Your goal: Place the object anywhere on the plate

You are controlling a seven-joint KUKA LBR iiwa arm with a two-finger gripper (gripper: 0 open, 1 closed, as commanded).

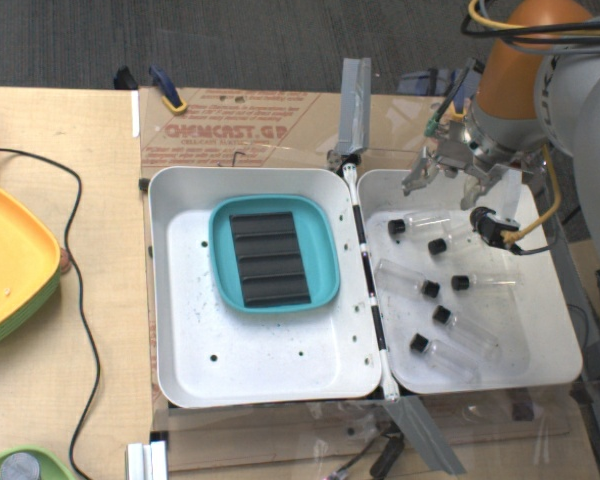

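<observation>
A teal square plate [323, 258] rests in the left bin [180, 308]. On its middle lies a black ribbed rectangular object [268, 258], flat and aligned with the plate. My gripper [447, 186] hangs over the far edge of the right bin [540, 358], well to the right of the plate. Its two fingers [417, 179] are spread apart and point down, with nothing between them.
Several clear tubes with black caps [432, 288] lie scattered in the right bin below the gripper. A grey post [354, 108] stands behind the ridge between the bins. Yellow dishes [10, 258] and a black cable [80, 268] lie on the bench at left.
</observation>
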